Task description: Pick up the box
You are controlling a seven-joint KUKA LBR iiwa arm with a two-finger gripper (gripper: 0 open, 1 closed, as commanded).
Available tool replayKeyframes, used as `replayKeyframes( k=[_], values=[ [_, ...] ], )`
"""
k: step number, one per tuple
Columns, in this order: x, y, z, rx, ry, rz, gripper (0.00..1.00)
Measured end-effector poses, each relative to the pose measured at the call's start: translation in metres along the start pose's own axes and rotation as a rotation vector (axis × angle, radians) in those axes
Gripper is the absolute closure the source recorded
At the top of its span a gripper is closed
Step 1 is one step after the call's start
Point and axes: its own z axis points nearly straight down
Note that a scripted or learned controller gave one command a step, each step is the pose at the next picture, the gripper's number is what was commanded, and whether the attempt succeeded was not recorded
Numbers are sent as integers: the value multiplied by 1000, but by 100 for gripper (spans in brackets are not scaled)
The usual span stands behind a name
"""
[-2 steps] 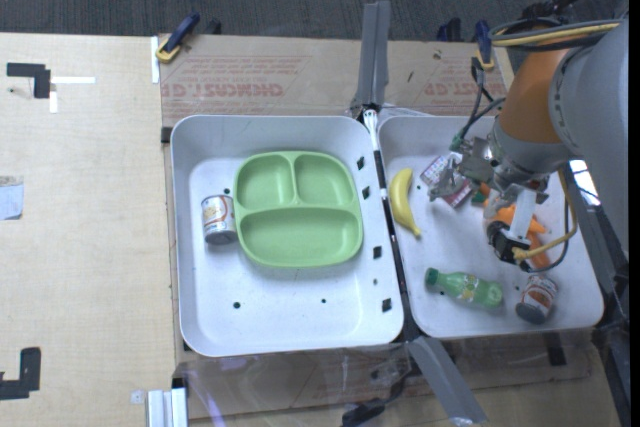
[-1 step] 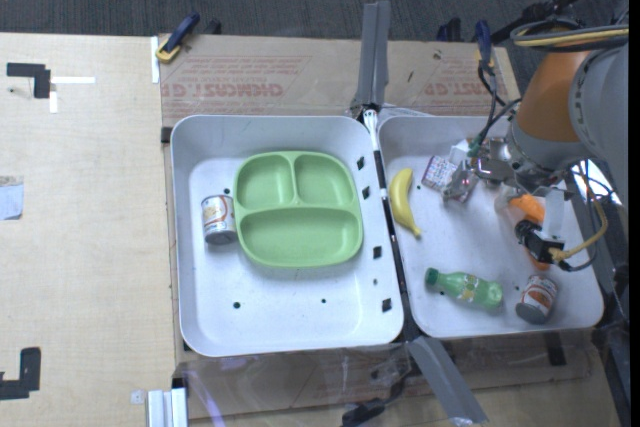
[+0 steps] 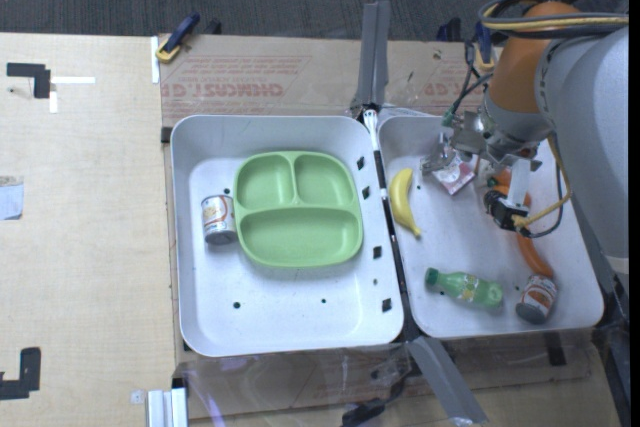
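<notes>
I see the small pink-and-white box (image 3: 456, 175) in the upper part of the right bin (image 3: 470, 315), right of the banana (image 3: 402, 201), the gripper (image 3: 462, 158) right at it; grip state I cannot tell. Looks light, thin carton, crushable; I'd pinch across its narrow sides

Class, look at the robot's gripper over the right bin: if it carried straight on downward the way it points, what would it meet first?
Most likely the small pink-and-white box, which sits right under the gripper near the right bin's far end. Depth is hard to judge from this view.
</notes>
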Motion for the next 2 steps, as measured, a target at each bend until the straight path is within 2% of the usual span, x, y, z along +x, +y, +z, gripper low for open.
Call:
replayKeyframes(
  k=[1,2],
  values=[
    [-2,-2,-9,16,-3,-3,100],
    [77,-24,-145,-5,1,48,100]
  ],
)
